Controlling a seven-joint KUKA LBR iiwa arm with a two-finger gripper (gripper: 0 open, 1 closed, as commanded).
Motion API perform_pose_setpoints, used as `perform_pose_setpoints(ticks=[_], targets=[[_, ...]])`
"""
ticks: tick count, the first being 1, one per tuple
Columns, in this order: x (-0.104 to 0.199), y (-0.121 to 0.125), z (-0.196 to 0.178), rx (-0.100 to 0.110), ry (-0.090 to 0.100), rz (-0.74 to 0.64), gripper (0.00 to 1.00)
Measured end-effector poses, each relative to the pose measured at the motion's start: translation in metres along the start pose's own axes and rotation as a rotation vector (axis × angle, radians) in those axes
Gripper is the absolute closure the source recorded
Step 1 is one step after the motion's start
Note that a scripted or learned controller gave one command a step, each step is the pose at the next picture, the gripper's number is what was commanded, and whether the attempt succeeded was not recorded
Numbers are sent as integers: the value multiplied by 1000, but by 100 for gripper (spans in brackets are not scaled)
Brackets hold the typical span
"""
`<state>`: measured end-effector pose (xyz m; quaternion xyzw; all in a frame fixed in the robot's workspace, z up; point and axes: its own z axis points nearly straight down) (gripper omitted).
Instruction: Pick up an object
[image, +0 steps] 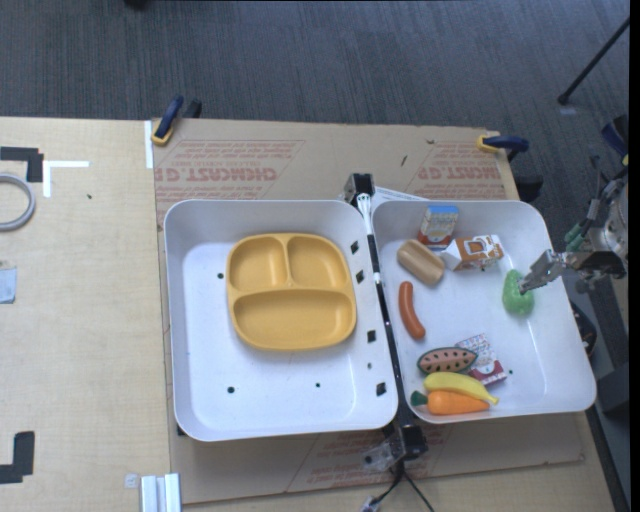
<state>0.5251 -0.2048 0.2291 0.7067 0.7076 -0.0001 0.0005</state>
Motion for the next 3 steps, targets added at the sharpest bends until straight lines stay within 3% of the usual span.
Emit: perform_pose_setpoints(ticks=[1,2,3], targets=[[0,60,138,3,4,-15,0],[-1,60,127,1,1,-15,100],[72,72,-1,0,0,13,100]])
